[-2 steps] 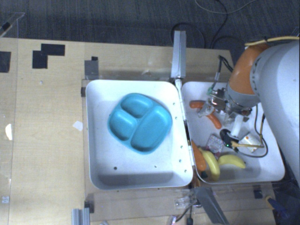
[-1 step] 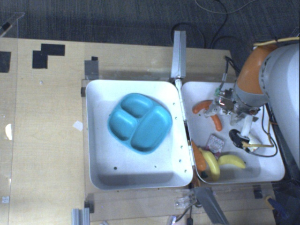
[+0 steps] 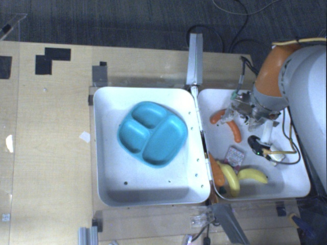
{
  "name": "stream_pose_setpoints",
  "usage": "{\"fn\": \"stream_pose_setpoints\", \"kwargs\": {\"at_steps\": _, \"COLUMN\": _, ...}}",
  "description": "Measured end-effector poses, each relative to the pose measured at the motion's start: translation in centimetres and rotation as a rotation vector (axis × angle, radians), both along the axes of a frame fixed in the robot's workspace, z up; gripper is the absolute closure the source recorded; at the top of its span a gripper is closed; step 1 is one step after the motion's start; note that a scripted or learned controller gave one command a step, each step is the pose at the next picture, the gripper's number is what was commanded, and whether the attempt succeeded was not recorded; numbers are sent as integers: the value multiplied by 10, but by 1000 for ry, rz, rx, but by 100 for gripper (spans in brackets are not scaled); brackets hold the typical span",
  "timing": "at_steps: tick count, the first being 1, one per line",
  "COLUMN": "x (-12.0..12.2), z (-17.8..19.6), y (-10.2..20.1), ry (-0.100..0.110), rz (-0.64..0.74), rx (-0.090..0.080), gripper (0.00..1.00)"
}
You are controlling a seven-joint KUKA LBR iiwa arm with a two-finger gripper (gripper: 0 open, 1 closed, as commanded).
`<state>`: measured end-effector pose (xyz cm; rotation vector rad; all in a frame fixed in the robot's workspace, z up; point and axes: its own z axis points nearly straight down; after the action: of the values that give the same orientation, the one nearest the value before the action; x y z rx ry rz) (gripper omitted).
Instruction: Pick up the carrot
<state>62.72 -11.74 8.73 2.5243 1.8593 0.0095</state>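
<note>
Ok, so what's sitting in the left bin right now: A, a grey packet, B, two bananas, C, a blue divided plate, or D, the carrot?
C: the blue divided plate lies in the left bin, while the bananas, the carrot and the small grey packet are all in the right bin.
</note>
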Motion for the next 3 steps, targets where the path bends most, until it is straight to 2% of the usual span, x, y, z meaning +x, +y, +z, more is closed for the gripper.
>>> {"fn": "stream_pose_setpoints", "kwargs": {"at_steps": 1, "x": -10, "z": 0, "y": 11, "ry": -1, "rz": 14, "rx": -1, "gripper": 0}}
{"fn": "stream_pose_setpoints", "kwargs": {"at_steps": 2, "x": 4, "z": 0, "y": 9, "ry": 1, "rz": 37, "rx": 0, "gripper": 0}}
{"fn": "stream_pose_setpoints", "kwargs": {"at_steps": 3, "x": 11, "z": -1, "y": -35, "ry": 2, "rz": 46, "rx": -1, "gripper": 0}}
